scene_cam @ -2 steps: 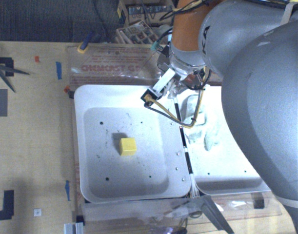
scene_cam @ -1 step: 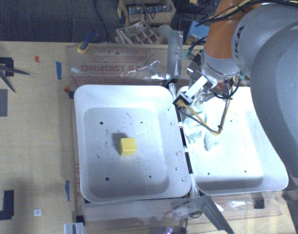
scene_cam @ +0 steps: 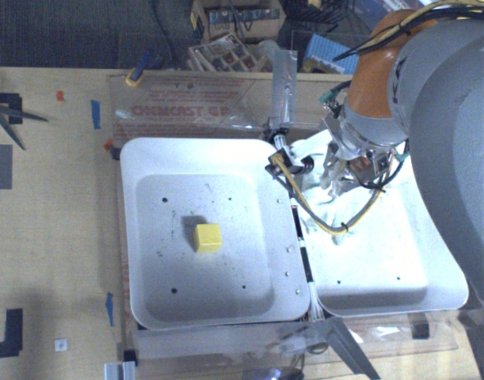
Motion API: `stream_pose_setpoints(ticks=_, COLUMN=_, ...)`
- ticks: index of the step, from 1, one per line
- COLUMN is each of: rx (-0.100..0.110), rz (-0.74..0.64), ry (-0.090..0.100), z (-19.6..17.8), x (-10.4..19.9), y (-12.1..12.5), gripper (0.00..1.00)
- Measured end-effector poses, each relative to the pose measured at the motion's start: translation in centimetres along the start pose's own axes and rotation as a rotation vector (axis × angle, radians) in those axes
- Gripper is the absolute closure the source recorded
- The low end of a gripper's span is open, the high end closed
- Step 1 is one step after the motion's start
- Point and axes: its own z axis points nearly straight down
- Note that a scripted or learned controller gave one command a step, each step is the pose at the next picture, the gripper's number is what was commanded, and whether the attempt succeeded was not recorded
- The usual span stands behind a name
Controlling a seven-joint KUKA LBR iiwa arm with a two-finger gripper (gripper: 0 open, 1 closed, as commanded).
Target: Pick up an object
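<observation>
Yellow block (scene_cam: 208, 237) untouched in left bin (scene_cam: 146, 165); gripper (scene_cam: 337, 182) over right bin (scene_cam: 432, 283), grip state unclear. Pick not started.

Two bins sit side by side on the surface (scene_cam: 51, 236). A block (scene_cam: 207, 237) lies in the left bin (scene_cam: 146, 165), near its middle. The gripper (scene_cam: 341, 182) hangs over the upper left part of the right bin (scene_cam: 432, 283), well apart from the block.

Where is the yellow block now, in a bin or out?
In: the yellow block rests on the left bin's floor, apart from the gripper.
</observation>
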Motion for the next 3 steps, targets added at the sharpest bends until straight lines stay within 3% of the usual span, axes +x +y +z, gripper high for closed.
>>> stream_pose_setpoints(ticks=1, rx=-0.001, rz=0.121, ry=0.001, z=-1.4, x=-6.2, y=-0.8, gripper=1.0)
stream_pose_setpoints(ticks=2, rx=-0.002, rz=0.182, ry=0.003, z=0.5, x=-4.5, y=-8.0, gripper=1.0)
stream_pose_setpoints(ticks=3, rx=-0.002, rz=0.281, ry=0.003, z=-0.8, x=-7.4, y=-6.8, gripper=1.0)
